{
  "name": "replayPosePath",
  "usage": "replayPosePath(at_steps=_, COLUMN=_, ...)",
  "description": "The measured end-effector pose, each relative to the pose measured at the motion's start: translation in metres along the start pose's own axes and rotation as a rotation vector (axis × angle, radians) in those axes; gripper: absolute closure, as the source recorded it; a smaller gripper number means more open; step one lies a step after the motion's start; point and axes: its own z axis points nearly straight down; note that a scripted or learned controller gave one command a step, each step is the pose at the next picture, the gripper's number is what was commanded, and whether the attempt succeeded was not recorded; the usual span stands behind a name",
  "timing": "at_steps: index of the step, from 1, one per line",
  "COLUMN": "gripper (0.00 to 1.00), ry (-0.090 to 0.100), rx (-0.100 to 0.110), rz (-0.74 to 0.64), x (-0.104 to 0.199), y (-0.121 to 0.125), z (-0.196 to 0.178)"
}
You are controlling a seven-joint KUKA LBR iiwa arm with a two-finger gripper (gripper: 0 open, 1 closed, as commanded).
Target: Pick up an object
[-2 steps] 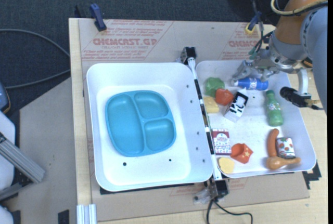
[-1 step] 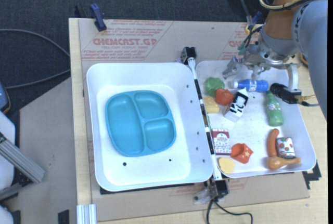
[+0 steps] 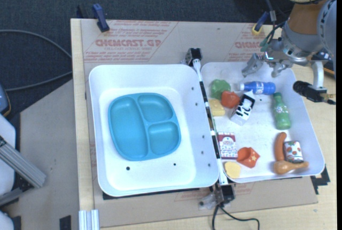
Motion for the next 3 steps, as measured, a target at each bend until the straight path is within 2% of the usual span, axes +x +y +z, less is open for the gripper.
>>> replayPosePath(at_steps=1, gripper=0.0, ry=0.001, rx=0.001, rz=-0.001, x=-0.016, y=0.0, z=0.054)
replayPosePath(at_steps=2, gripper=0.0, ry=0.003, rx=0.004, rz=-0.001, x=0.06, y=-0.047, z=0.061)
replayPosePath(at_steps=3, gripper=0.0, ry=0.003, rx=0.005, rz=0.001, x=0.039, y=-0.079, z=0.066)
